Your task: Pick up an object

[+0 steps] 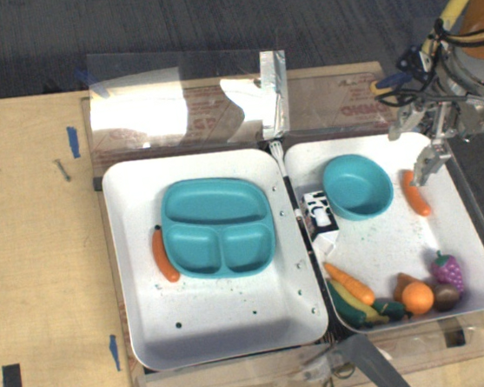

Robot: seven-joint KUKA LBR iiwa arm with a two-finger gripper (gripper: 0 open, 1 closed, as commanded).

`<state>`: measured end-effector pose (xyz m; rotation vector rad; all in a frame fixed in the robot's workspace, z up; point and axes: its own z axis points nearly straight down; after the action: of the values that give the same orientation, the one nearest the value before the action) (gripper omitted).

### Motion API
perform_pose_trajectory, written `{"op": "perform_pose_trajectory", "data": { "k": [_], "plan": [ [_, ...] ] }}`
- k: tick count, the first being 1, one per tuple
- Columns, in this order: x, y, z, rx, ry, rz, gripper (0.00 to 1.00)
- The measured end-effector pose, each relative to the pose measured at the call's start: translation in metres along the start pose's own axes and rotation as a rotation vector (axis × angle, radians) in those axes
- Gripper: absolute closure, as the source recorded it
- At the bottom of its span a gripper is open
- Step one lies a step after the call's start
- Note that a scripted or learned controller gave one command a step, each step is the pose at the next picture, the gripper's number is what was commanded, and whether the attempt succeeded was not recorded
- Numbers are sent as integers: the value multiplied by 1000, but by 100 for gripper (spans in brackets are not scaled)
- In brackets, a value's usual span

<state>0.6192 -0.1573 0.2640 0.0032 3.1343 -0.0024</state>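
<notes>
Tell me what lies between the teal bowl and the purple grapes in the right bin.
In the camera view, an orange sausage lies between the teal bowl and the purple grapes; the rest is bare bin floor.

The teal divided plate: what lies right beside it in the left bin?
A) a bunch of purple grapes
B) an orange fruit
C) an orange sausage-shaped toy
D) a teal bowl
C: an orange sausage-shaped toy lies against the left edge of the teal divided plate; the grapes, teal bowl and orange fruit sit in the right bin.
</notes>
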Motion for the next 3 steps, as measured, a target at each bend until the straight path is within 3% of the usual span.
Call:
{"op": "perform_pose_trajectory", "data": {
  "k": [1,2,3],
  "plan": [
    [-34,-59,61,-1,3,124,0],
    [-38,-66,164,1,1,356,0],
    [-32,-47,175,4,0,319,0]
  ]
}}
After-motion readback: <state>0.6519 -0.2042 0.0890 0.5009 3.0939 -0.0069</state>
